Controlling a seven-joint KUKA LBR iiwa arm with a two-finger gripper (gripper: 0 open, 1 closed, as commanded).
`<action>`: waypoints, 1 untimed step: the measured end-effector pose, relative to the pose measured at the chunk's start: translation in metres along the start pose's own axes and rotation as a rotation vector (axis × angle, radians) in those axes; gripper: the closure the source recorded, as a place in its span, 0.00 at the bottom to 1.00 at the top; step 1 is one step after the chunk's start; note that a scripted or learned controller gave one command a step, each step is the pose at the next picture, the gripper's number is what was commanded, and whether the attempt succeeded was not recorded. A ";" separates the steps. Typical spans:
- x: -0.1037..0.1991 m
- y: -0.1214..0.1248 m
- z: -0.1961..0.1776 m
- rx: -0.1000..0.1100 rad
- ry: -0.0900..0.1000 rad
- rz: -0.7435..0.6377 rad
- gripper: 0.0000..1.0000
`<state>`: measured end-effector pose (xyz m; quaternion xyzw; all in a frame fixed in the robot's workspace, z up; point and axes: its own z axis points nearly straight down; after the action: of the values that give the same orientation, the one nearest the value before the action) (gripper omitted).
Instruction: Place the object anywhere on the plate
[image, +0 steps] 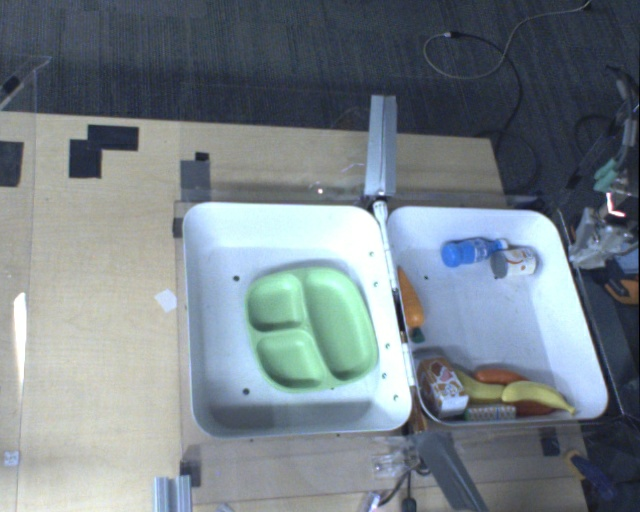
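**Plate waiting, nothing picked yet**

On the bench (100, 330) stood two shallow white bins side by side. The left bin (215, 250) held a green plate (312, 327) with three compartments, lying flat near the bin's middle with nothing on it. The right bin (560, 330) held all the loose items. A blue bottle (472, 251) lay on its side toward the far end, touching or just beside a small can (514, 262) to its right. An orange carrot-like piece (408, 298) lay along the left wall, against the divider between the bins. Along the near wall were crowded a round brown packet (444, 385), a red piece (497, 376) and a yellow banana (538, 396), all touching or overlapping.

At the far right edge of the view, outside the right bin, some pale hardware (600, 235) could be made out; whether it was the gripper was unclear, so I cannot tell its state. Nothing was visibly held.

By my judgement the task stood at its start: an item still had to be picked. Which one was meant could not be told from the view. The bottle looked the easiest choice, lying apart from the near clutter. The next move would call for reaching into the right bin, closing on one item, lifting it clear of the divider, and carrying it left over the plate before release.
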<state>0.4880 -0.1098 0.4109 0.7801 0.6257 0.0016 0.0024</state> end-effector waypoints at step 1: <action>0.048 0.009 0.002 0.000 0.001 0.098 1.00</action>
<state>0.5075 -0.0651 0.4091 0.8098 0.5866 0.0020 0.0019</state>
